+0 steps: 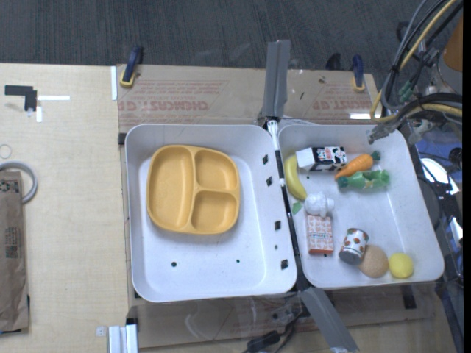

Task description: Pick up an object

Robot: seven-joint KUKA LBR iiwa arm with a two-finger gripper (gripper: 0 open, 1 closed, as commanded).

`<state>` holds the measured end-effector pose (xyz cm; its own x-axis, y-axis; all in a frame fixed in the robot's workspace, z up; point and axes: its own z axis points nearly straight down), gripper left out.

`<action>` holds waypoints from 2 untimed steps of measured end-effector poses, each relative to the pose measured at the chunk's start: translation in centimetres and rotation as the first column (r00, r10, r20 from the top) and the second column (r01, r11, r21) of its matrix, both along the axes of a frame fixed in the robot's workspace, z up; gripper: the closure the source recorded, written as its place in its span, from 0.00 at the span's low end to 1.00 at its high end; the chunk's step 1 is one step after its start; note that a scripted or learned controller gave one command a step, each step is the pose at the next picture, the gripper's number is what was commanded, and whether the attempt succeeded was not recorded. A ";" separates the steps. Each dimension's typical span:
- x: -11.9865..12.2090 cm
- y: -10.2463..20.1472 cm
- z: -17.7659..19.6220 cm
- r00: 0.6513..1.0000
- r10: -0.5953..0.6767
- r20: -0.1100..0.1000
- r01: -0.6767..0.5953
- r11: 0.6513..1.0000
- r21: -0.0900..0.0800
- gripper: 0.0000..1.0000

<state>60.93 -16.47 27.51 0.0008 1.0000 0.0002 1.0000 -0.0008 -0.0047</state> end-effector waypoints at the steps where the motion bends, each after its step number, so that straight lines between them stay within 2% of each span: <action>1: 2.1 3.3 -18.3 0.998 -0.056 0.001 0.056 0.998 -0.002 0.00; 2: 2.1 3.1 -17.4 0.998 -0.059 0.000 0.059 0.998 -0.003 1.00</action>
<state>63.04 -13.39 10.12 0.0598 0.9982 -0.0031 0.9982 -0.0598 -0.0047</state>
